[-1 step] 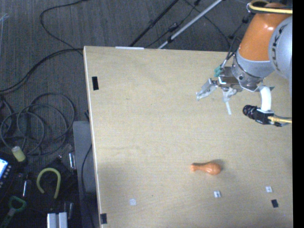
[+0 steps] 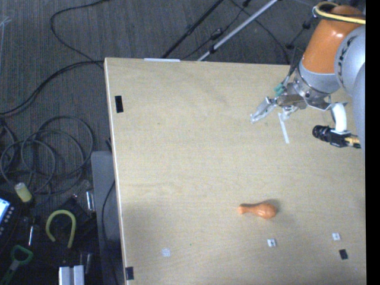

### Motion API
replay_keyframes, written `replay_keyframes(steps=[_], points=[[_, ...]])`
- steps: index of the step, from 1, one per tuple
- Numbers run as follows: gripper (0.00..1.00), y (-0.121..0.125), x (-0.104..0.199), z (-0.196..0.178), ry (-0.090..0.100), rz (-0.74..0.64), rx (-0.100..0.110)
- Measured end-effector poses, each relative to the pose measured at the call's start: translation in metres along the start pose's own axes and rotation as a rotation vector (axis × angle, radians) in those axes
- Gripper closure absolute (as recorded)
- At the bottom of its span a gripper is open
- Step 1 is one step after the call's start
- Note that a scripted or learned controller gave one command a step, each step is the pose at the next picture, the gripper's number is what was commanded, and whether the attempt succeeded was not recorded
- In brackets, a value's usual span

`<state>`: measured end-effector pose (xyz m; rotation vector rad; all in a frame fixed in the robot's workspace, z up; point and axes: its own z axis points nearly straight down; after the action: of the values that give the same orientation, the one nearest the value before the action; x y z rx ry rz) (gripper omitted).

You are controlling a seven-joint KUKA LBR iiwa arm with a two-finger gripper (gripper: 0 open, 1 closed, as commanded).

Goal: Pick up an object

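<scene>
Jaws: spread apart, two pale thin fingers splayed, nothing between them.
Floor: dark carpet left of and behind the bench.
Cables: black loops coiled on the carpet at far left; one long lead runs up and across toward the bench's back corner.
Hook: yellow-green curved piece on the floor at lower left, near the cables.
Bench: pale wooden top, bare over most of its surface, slanting across the view.
Tape: small black mark near the bench's left edge, toward the back.
Object: orange, bulb-shaped with a narrow neck, lying on its side on the bench, neck pointing left; toward the front, right of centre, well apart from the gripper.
Markers: small light squares on the bench just in front of the object, a dark one farther right.
Gripper: above the bench's back right part, fingers pointing down and left.
Arm: grey with orange band, entering from the right edge.
Poles: light rods lying on the carpet beyond the bench.
</scene>
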<state>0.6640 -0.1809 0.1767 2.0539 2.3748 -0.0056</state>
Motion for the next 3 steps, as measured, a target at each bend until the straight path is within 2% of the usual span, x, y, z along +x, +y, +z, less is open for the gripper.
replay_keyframes(steps=[1,2,3], points=[[0.00,-0.002,-0.044,0.021,0.000,-0.006,0.000],[0.00,-0.001,-0.042,0.079,0.001,-0.298,-0.001],[0.00,0.000,-0.034,0.092,0.001,-0.431,-0.002]])
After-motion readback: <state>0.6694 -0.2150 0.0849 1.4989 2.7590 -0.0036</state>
